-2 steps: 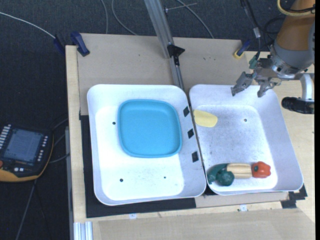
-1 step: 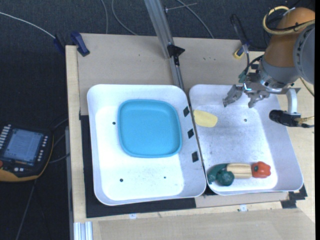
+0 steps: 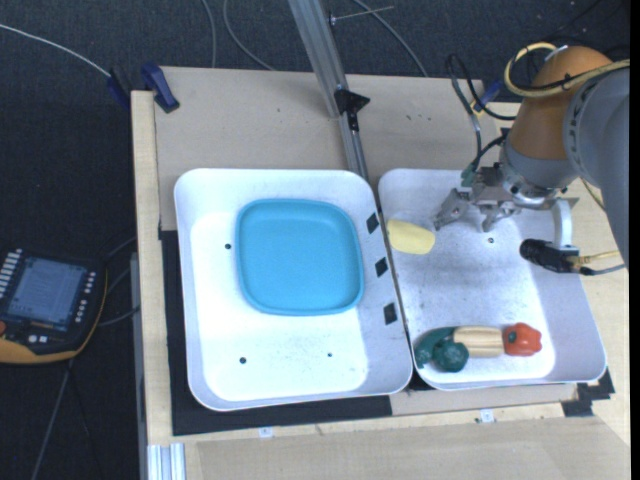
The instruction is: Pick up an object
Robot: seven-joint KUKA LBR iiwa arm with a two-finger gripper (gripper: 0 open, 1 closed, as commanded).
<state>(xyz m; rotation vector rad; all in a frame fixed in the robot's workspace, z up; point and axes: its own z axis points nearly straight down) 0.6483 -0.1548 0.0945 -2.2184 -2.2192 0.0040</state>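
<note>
Two white bins are sitting side by side on the counter (image 3: 250, 118), and the arm is reaching over the right bin (image 3: 480, 298) from the right. The left bin (image 3: 210, 358) is holding a blue plate (image 3: 298, 256).

The hand (image 3: 478, 208) is hanging over the far part of the right bin, its fingers spread apart and clamping nothing; the bin floor is showing between them.

The nearest thing to pick is a pale yellow lump (image 3: 411, 236), lying against the left wall of the right bin, just beside the hand. From the hand it is lying to the left and a little toward the near edge. Its long axis is running roughly left to right across the bin, tilting slightly down toward the right.

Three more things are lying in a touching row along the near wall, well apart from the hand: a dark green piece (image 3: 441, 352), a tan piece (image 3: 479, 341) and a red piece (image 3: 521, 339).

The coming move is likely turning on that short leftward gap: the hand would be needing to shift left over the yellow lump and close across its short width.
</note>
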